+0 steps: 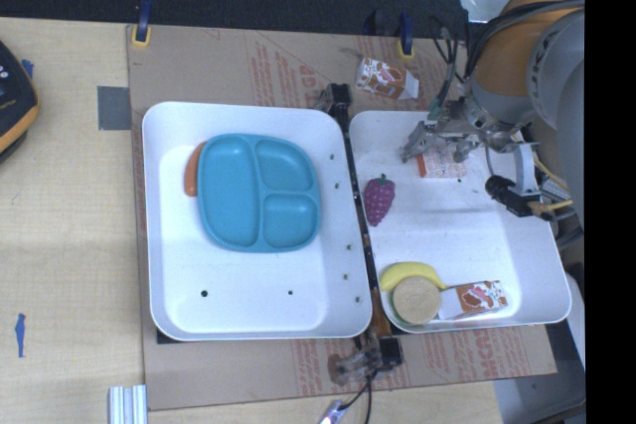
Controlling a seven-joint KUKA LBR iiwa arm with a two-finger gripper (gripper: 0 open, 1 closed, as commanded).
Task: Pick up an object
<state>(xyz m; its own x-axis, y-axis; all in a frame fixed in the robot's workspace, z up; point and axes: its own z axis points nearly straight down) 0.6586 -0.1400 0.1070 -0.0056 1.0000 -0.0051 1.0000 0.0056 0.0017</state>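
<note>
Looking down from the camera view, the end effector (pixel 444 140) sits low over the far end of the right bin (pixel 517 263), right above a small red-and-white packet (pixel 438 165), and honestly I can't tell what state it's in from here. Nothing looks lifted yet, so I'd say the pick is barely started: purple grapes (pixel 379 198) lie nearer the bin's left wall, and a banana (pixel 406 274), round cookie (pixel 415 300) and second packet (pixel 479 297) crowd its near end.

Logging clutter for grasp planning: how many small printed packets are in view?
3: one packet on the cardboard behind the bins, one under the gripper, one by the right bin's near edge. Others may be hidden.
</note>
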